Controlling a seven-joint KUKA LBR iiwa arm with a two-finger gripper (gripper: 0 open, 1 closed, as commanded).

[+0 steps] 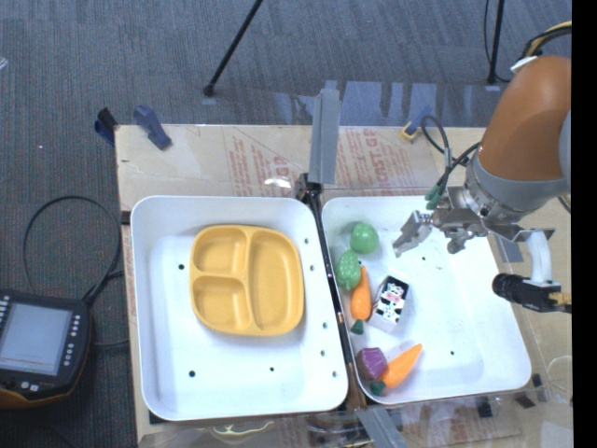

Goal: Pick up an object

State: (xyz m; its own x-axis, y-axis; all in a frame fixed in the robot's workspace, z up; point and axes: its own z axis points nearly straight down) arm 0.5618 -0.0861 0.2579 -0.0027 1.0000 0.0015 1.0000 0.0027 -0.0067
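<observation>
Robot hand (431,231), fingers spread and holding nothing, hovers above the right bin (466,343); next it must descend onto the milk carton (391,303).

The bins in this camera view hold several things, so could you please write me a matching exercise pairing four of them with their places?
Things:
1. yellow divided tray
2. cow-patterned carton
3. purple toy vegetable
4. green ball-shaped toy

Places:
A. right bin, near its bottom-left corner, beside a toy carrot
B. middle of the left bin
C. right bin, upper left part
D. right bin, just right of an upright toy carrot

Pairs: 1-B, 2-D, 3-A, 4-C
</observation>
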